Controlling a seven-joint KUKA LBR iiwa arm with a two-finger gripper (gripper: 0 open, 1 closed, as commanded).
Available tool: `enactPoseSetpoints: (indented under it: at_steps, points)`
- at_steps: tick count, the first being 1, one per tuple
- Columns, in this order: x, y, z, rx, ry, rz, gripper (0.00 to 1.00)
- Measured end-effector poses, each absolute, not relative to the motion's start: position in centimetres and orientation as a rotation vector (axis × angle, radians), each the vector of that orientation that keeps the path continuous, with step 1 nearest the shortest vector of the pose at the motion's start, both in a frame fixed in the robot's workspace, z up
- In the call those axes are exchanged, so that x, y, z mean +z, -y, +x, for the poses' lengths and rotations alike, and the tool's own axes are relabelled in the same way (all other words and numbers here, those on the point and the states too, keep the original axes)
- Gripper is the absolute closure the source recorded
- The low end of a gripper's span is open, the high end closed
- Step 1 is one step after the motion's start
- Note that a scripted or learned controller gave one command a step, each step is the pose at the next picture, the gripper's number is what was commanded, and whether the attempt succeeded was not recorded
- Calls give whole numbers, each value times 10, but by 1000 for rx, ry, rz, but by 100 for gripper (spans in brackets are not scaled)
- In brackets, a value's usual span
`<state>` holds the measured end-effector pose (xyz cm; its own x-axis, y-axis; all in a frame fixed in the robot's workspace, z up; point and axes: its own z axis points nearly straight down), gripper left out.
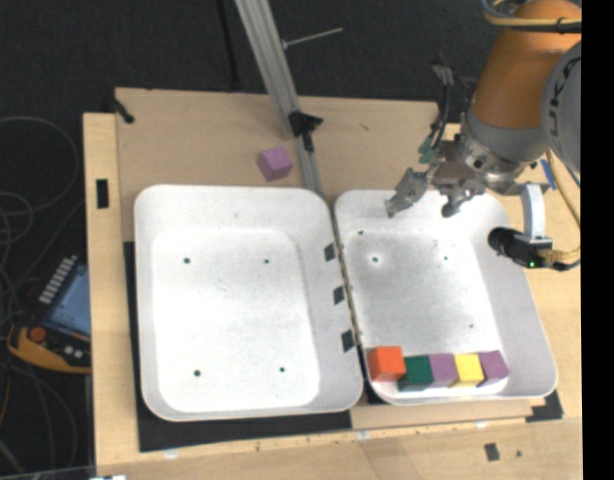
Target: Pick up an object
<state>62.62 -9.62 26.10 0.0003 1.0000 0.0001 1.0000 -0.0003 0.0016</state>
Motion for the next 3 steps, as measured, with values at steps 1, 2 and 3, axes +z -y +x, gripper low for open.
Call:
enactPoseSetpoints:
  at_steps: [1,2,3]
  points:
    - [272,97,627,5,-2218,2220,100]
    - [267,57,547,-1,-2226,2218,100]
    - [278,59,550,4,-2221,2219,100]
